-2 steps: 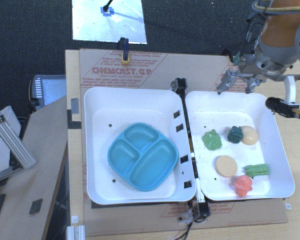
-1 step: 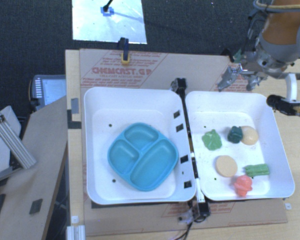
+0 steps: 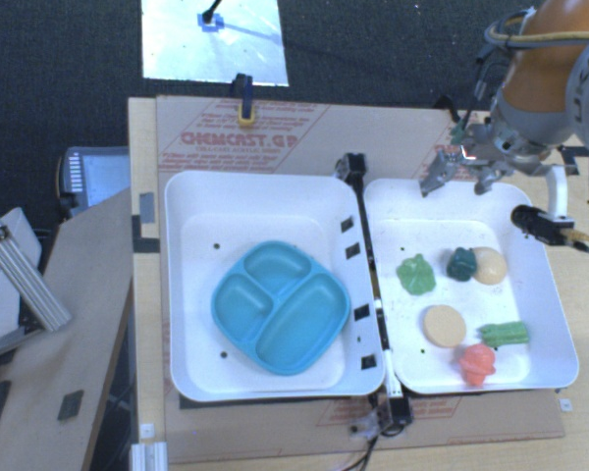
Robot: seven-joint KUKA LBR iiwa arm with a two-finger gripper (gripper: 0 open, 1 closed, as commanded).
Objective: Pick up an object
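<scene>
Gripper is hovering, fingers spread and empty, over the right bin's far edge; descend centred over the green toy.

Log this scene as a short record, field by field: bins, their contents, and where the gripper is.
left bin: holds a blue divided plate
right bin: holds six small items
items: green piece, dark teal piece, cream ball, tan disc, green block, pink-red piece
touching: teal piece against cream ball
gripper: above the right bin's far edge, nothing between its fingers
arm: enters from the right
</scene>
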